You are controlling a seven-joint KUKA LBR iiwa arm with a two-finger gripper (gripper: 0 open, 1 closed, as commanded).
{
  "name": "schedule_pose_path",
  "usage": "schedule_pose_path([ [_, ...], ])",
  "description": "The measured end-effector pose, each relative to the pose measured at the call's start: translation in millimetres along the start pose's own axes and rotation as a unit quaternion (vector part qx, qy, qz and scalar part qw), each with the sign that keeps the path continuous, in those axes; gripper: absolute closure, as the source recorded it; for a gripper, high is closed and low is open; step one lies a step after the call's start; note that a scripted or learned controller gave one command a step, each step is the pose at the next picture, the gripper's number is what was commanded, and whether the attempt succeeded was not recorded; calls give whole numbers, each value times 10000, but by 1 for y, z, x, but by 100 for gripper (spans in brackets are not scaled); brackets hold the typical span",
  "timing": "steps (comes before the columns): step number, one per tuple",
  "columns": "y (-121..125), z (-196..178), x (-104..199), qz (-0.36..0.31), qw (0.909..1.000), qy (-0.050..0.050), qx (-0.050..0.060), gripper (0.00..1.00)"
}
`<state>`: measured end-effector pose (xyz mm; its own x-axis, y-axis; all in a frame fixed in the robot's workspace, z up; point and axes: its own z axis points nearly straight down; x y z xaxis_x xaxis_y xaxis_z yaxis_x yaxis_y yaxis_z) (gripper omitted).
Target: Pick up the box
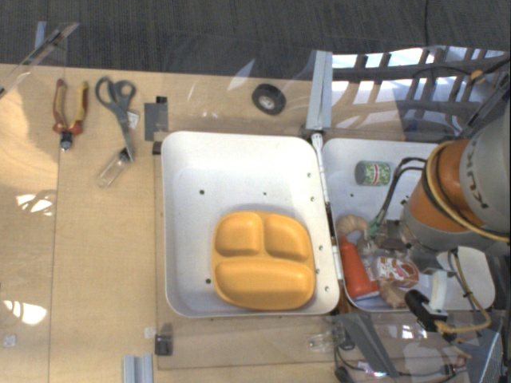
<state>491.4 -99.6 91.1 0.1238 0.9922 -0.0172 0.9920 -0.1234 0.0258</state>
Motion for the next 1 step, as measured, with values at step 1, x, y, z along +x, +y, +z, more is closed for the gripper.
schedule_pose_path([
  [1,3,-11,4,-38,10000,27,-23,100],
])
